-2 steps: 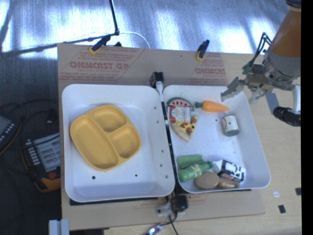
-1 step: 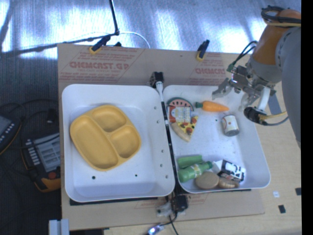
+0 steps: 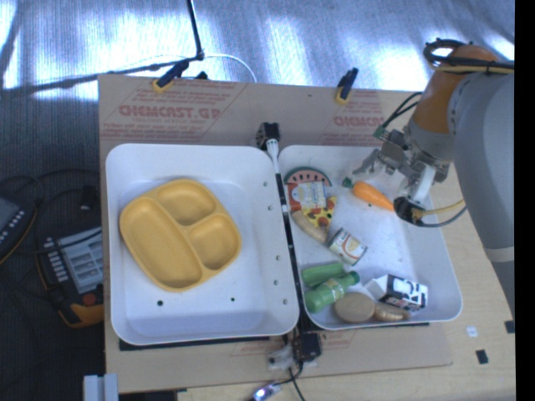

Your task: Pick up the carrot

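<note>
A yellow divided plate [image 3: 179, 232] sits in the left bin [image 3: 134, 307]. In the right bin [image 3: 447, 286], toy food lies scattered, including a small can [image 3: 346, 246] and a green bottle [image 3: 329, 281]. The carrot [image 3: 373, 195] lies near the bin's far right wall, thin end pointing left, just beside the gripper [image 3: 399, 170] (whether its fingers are open or closed cannot be told). The carrot looks light, stiff and smooth, likely slippery; its thicker middle appears the surest place to grasp.

open white floor around the carrot [image 3: 373, 195] on its near and right sides; crowded beyond to the left by a pizza slice [image 3: 318, 218], a small can [image 3: 346, 246], green bottles [image 3: 328, 282].
</note>
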`<state>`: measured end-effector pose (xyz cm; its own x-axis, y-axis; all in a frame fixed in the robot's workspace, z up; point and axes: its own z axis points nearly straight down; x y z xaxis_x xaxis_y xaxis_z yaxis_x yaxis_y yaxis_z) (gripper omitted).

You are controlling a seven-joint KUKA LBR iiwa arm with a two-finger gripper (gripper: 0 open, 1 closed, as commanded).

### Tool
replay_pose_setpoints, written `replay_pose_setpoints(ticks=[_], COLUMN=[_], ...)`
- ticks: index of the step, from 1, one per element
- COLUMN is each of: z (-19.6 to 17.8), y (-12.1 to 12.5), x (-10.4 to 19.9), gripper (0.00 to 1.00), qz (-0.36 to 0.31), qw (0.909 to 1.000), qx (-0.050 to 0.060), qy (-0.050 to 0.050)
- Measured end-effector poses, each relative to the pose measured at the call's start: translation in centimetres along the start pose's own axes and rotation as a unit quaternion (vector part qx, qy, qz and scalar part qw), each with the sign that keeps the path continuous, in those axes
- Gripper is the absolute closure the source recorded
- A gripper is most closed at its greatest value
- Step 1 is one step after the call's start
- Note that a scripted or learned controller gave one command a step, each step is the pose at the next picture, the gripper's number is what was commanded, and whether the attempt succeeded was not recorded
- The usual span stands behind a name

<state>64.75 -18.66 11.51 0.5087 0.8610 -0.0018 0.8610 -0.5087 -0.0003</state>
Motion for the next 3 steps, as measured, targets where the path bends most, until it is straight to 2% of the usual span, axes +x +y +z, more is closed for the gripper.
replay_pose_setpoints(ticks=[1, 2, 3], z=[2.7, 2.6, 2.6], y=[-1.4, -6.3, -5.9], x=[-1.5, -2.0, -4.3], gripper=[0.0, 0.0, 0.0], qz=[0.163, 0.382, 0.404], qw=[0.9866, 0.9242, 0.9148], qx=[-0.003, -0.004, -0.002], qy=[0.003, 0.003, 0.004])
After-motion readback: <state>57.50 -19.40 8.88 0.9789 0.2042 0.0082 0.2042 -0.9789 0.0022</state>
